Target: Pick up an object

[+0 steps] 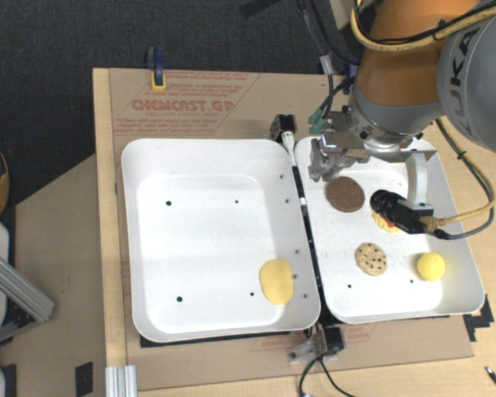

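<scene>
One arm (413, 48) hangs low over the right bin (459, 292).

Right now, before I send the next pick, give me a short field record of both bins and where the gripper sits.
left bin: holds a pale yellow oval piece near its lower right corner
right bin: holds a brown round disc, a chip cookie, a yellow ball
gripper: over the upper part of the right bin, beside the brown disc
held object: none visible between the fingers
finger state: cannot tell
bins: side by side, edges touching
</scene>
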`<state>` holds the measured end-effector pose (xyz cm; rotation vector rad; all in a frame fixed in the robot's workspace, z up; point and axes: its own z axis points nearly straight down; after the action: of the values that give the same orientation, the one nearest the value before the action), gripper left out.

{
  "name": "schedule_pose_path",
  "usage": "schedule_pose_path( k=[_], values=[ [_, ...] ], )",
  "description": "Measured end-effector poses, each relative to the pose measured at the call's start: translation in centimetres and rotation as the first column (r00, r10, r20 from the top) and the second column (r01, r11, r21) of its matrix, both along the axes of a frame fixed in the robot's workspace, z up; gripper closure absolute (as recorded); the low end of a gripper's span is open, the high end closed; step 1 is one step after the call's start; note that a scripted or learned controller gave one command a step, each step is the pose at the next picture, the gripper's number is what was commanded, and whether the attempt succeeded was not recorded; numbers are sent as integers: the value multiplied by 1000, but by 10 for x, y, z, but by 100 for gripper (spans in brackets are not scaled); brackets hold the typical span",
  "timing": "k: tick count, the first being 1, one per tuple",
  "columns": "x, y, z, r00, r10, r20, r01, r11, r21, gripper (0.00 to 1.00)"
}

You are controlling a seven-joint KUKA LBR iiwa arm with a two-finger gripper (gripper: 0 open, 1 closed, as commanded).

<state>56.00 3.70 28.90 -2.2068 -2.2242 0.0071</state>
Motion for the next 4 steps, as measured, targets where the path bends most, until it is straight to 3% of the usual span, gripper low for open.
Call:
schedule_pose_path(
  k=[1, 2, 3, 4],
  values=[
    [4, 35, 174, 1000, -2, 31, 2, 1000, 1, 100],
    [9, 150, 48, 1000, 4, -2, -4, 1000, -2, 100],
    [3, 190, -10, 1000, -3, 0, 3, 1000, -4, 100],
    [4, 187, 208, 1000, -6, 29, 6, 1000, 5, 100]
  ],
)
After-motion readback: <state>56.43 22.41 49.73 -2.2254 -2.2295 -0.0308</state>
